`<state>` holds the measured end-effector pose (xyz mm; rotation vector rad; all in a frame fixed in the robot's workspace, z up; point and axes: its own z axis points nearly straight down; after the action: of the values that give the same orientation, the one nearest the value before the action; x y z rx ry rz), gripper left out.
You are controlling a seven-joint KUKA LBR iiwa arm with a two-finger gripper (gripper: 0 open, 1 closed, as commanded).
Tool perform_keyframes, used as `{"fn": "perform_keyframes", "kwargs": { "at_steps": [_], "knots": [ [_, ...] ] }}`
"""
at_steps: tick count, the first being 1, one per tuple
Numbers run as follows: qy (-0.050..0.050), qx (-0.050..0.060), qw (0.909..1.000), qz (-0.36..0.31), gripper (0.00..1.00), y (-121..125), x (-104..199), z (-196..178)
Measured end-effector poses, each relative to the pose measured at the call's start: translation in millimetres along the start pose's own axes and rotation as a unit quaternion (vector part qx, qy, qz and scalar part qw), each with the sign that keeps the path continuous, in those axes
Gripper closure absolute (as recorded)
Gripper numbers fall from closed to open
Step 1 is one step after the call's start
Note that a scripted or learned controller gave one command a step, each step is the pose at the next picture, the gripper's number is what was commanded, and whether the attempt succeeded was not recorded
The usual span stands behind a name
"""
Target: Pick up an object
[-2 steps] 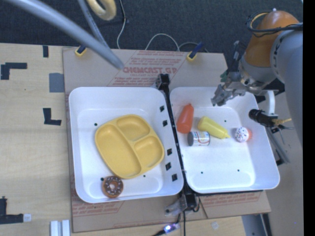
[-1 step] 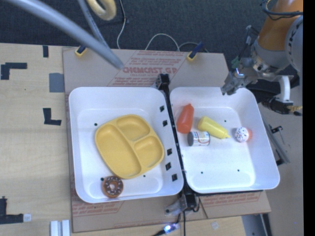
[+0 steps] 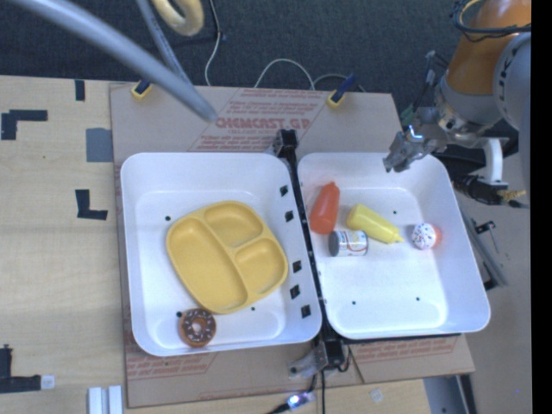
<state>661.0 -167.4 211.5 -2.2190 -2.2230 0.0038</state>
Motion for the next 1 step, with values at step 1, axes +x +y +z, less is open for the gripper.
{"fn": "perform_keyframes", "kwargs": {
  "at_steps": [1],
  "knots": [
    [0.001,0.0,1.0,-0.001,1.0,-25.5,40.4,-10.1]
  ]
}}
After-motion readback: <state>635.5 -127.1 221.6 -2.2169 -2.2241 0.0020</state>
